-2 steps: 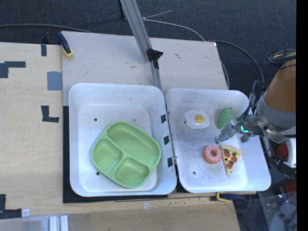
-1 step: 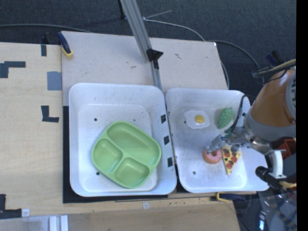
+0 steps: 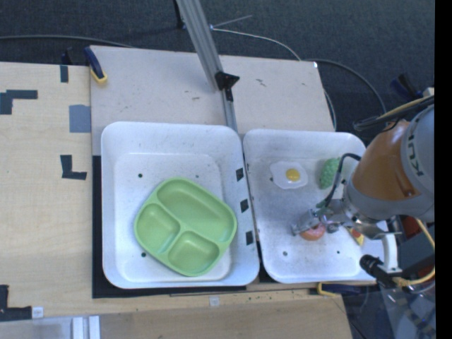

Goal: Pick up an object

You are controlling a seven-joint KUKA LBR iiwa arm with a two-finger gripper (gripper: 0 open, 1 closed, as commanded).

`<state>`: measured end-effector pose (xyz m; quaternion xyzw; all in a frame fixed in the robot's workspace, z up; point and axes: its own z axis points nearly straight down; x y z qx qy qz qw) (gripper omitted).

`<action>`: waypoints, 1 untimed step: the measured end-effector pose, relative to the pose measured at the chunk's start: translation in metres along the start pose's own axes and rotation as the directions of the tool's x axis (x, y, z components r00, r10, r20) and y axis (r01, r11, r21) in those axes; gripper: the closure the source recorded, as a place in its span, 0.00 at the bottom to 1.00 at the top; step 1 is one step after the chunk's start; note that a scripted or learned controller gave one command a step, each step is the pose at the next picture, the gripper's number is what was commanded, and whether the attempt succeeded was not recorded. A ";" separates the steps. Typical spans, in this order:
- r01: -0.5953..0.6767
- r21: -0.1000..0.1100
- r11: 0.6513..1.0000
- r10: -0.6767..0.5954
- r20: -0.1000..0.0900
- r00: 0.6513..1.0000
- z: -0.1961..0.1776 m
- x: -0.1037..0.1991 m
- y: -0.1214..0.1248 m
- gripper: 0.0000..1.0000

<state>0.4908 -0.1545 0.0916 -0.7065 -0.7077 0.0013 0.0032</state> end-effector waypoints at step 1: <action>0.000 -0.001 1.000 0.000 0.000 1.000 -0.012 0.000 0.000 1.00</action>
